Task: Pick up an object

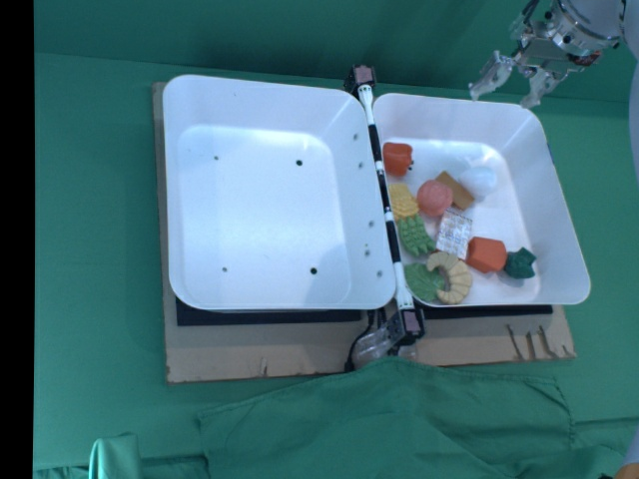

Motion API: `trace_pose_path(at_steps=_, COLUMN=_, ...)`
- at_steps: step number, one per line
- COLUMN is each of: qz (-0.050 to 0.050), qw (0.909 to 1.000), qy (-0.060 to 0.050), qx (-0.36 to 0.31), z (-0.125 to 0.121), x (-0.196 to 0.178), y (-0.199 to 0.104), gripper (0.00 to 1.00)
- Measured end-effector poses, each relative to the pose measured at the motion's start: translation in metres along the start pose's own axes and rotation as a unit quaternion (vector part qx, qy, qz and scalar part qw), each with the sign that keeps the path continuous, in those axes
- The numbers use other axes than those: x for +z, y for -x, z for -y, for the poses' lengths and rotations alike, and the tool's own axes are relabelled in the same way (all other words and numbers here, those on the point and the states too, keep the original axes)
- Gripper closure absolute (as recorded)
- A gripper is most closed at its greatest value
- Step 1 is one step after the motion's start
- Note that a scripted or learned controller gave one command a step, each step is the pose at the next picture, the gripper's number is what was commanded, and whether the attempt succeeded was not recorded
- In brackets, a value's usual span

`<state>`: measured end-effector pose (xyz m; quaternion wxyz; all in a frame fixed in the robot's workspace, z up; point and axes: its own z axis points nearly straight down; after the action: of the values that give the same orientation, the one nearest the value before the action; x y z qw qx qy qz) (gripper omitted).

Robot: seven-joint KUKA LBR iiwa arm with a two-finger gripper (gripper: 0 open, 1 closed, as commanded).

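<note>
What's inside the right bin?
The right bin holds small toy foods: a pink ball, an orange block, a green leaf, and a corn cob. Pieces overlap, hiding whatever lies underneath.

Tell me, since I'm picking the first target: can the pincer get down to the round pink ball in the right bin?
Probably yes. The round pink ball lies uncovered, and the open pincer hovers above the white right bin's far rim.

The gripper (507,80) hangs over the far rim of the right bin (559,218), its fingers spread apart with nothing between them. All the toys lie in that bin, nearer the camera than the jaws: a pepper (397,158), a ball (434,198), a corn cob (402,203), a block (486,254). The left bin (200,98) sits well left of the jaws.
</note>
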<state>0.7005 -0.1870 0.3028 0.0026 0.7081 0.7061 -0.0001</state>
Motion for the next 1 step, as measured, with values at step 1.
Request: trace_pose_path(at_steps=1, qz=0.002, qw=1.0000, qy=0.004, qx=0.001, z=-0.0010, x=-0.0149, y=0.0007, gripper=1.00)
